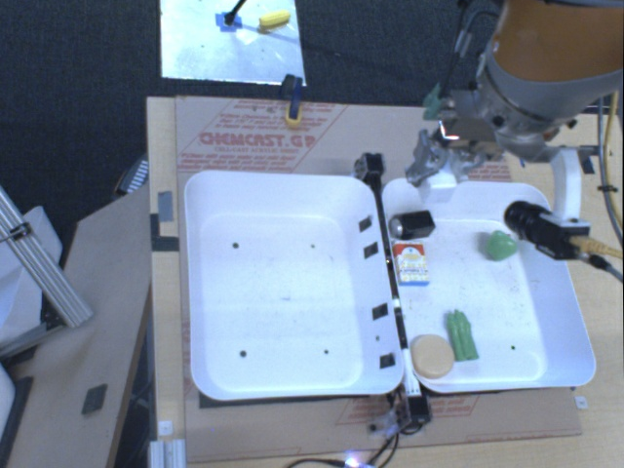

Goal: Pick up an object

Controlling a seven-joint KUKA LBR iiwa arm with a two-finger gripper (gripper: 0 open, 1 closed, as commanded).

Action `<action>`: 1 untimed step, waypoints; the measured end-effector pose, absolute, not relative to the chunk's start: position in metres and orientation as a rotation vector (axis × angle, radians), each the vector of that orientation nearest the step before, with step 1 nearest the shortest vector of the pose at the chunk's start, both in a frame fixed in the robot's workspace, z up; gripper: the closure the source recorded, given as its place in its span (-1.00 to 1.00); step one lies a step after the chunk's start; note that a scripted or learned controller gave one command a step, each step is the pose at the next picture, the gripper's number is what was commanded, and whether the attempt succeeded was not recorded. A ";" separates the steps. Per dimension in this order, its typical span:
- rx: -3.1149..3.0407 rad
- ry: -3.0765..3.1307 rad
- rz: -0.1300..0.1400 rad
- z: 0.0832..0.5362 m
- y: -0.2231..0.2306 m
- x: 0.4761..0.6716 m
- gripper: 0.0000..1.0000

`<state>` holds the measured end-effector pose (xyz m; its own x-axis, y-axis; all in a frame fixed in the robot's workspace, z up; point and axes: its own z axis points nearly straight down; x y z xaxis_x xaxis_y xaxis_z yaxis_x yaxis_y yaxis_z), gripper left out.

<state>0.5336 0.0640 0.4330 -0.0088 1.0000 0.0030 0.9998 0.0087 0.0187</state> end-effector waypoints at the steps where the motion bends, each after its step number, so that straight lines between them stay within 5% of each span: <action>1: 2.214 2.232 -0.004 0.315 0.104 0.606 1.00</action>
